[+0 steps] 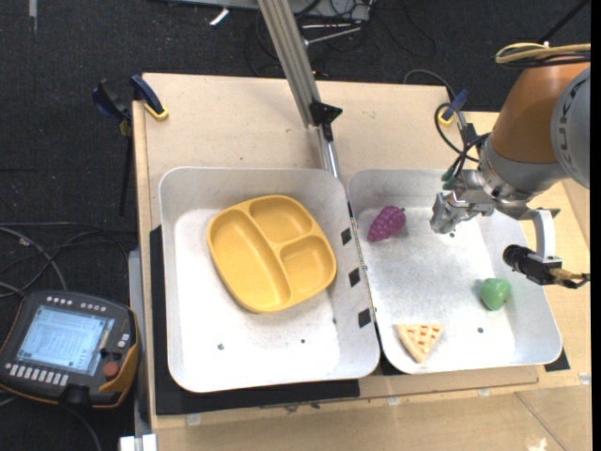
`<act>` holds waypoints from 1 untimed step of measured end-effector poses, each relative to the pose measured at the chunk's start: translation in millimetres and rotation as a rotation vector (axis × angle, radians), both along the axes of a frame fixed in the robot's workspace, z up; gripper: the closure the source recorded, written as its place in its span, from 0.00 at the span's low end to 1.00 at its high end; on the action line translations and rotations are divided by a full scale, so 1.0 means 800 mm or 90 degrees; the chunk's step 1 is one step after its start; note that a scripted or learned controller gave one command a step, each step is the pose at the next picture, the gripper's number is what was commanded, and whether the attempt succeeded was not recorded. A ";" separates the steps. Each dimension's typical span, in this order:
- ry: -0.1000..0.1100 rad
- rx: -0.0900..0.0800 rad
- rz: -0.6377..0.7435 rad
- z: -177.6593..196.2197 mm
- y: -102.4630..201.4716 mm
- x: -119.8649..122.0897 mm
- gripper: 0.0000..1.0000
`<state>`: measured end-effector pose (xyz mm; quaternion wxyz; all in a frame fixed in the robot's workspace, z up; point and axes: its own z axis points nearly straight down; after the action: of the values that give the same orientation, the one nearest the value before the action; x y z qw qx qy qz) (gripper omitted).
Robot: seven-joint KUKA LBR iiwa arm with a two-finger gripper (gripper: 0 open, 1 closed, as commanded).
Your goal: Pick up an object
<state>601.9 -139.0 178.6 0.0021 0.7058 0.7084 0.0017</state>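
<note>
The grey arm with its orange band comes in from the upper right of the frame, and its two-finger tool hangs over the upper part of the right shallow white bin. Whether the tool is apart or together cannot be told from this slant, and nothing shows between its tips.

Just left of the tool, near the upper left corner of that bin, lies a purple bunch of toy grapes. A small green rounded toy sits toward the bin's right side, below the tool and apart from it. A tan wedge-shaped toy slice with red markings lies near the bin's lower edge.

The left shallow white bin holds a yellow plastic plate with three compartments, lying flat. Both bins rest on the pale wooden desk.
</note>
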 end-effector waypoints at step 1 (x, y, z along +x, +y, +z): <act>0.000 -0.001 0.000 0.053 0.000 0.002 1.00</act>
<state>603.4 -138.9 221.4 0.0025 0.7059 0.7083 0.0014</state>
